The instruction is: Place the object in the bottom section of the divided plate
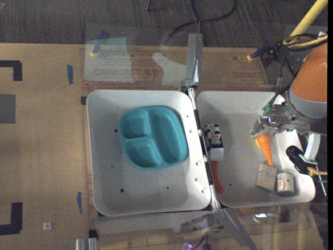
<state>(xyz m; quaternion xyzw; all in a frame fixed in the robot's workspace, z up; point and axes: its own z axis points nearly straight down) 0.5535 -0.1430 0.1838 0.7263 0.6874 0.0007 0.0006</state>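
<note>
Gripper [266, 125] low in right bin [237, 189], just above top of orange carrot [266, 147]; cannot tell gripper state or whether carrot is pinched. Teal divided plate [154, 136] sits in left bin [101, 191], well apart. Risks: tapered carrot slipping in transit, snagging bin rims, landing in wrong section

Arm [312, 85] cut off at right edge. Pincer [270, 123] fingers too blurred to judge. Carrot [266, 147] top hidden beneath pincer. Small carton [214, 141] print (by the divider) too small to read.
</note>
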